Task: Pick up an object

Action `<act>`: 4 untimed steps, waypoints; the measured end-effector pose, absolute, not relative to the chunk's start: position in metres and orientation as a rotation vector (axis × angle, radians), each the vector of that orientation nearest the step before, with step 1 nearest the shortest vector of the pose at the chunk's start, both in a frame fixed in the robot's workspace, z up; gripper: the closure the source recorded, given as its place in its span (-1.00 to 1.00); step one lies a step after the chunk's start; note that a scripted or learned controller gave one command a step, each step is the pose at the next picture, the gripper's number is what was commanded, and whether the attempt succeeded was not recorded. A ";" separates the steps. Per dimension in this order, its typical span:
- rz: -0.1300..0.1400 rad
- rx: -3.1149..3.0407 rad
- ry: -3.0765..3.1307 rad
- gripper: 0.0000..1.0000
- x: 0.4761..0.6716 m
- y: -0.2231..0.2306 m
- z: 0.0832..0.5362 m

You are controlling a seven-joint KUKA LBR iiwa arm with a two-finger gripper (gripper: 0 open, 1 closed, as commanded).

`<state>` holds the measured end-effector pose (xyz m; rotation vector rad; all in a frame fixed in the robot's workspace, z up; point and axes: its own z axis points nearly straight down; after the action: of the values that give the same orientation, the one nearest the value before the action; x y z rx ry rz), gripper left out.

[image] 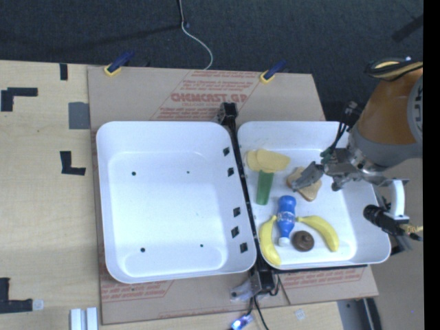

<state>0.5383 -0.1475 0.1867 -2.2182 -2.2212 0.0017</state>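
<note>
Right of the green block (263, 187), the gripper (307, 178), grip state unclear, meets a tan piece (304, 186), seemingly light, rigid, best pinched across its width.

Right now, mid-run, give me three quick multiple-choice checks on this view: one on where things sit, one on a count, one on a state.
1. Where do the objects lie?
A. in the left bin
B. in the right bin
C. on the cardboard in front of the bins

2. How many bananas are there?
A. one
B. two
C. four

3. How does the green block lie?
A. apart from the bananas, beside the divider
B. stacked on a banana
C. outside the bins

Answers:
1 B: the green block, the blue bottle and the rest all sit inside the right bin.
2 B: one banana curves left of the bottle, the other banana right of it.
3 A: it rests on the bin floor near the divider, above the bananas in the view.
</note>
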 end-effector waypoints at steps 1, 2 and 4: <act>0.002 -2.216 -2.227 -1.00 0.598 -0.111 0.088; -0.005 -2.222 -2.231 -1.00 0.672 -0.111 0.087; -0.004 -2.227 -2.230 1.00 0.606 -0.114 0.098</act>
<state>0.6057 -0.1137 0.0980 -2.2266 -2.2298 -0.0037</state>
